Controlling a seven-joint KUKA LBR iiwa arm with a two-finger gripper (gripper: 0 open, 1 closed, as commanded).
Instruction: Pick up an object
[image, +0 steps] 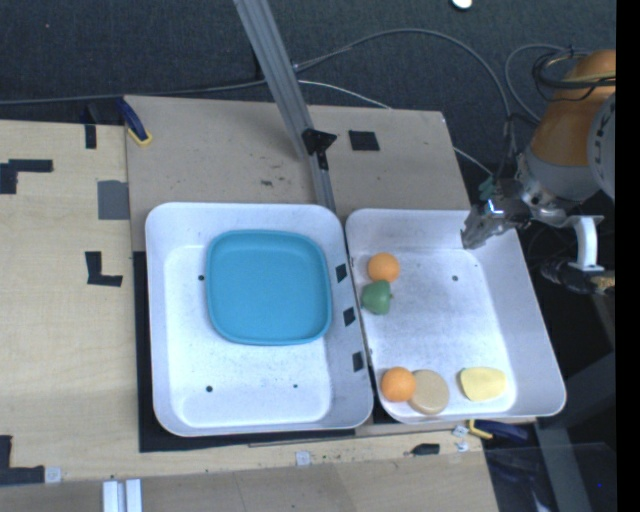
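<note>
Resting in right bin (520, 300): orange ball (382, 267) at left wall, green object (376, 297) touching it just below. Near front edge, second orange ball (398, 384), tan disc (430, 391) touching it, yellow piece (483, 383) just beside. Left bin (170, 330) holds blue plate (268, 286). Gripper (476, 233) over right bin's far right corner, well apart from all objects, nothing between fingers; open or closed — cannot tell. Arm enters from right.

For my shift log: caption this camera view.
Gripper over right bin's far edge; blue plate in left bin.
</note>
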